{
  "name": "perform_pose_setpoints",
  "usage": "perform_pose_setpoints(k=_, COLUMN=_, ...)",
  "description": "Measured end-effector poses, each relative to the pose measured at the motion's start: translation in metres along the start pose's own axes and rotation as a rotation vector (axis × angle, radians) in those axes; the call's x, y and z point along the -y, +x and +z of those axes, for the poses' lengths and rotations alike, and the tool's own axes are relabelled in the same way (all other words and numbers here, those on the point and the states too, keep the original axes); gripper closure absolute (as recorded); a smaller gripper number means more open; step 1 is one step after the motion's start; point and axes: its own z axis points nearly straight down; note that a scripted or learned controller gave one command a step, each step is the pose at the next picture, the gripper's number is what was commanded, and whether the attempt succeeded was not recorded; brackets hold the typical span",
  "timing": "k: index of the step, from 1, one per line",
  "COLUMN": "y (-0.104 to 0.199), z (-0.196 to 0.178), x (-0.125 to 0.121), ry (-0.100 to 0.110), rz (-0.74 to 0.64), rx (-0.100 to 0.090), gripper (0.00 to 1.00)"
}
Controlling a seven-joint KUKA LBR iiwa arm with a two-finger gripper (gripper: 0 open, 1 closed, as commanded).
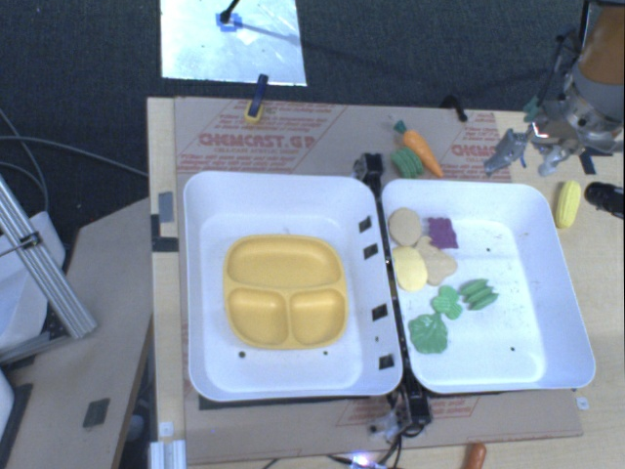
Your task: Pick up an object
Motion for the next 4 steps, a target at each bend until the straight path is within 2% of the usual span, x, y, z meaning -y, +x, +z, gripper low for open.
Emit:
perform_pose_setpoints(k=1, y=-0.006, z=0.128, x=0.072, ry=0.015, rz=0.005, rx=-0.004, gripper=0.0)
perform_pose_setpoints(k=2, y=0.011, z=0.089, x=0.155, ry=0.005, rz=0.005, rx=-0.002, gripper=0.0)
perform_pose_setpoints(k=3, y=0.119, z=0.081, x=0.125, ry=-0.001, rz=-0.012, rx=-0.005, gripper=0.0)
perform_pose_setpoints(k=4, y=0.064, z=0.186, x=0.145, ry=0.007, rz=0.008, rx=-0.001, gripper=0.0)
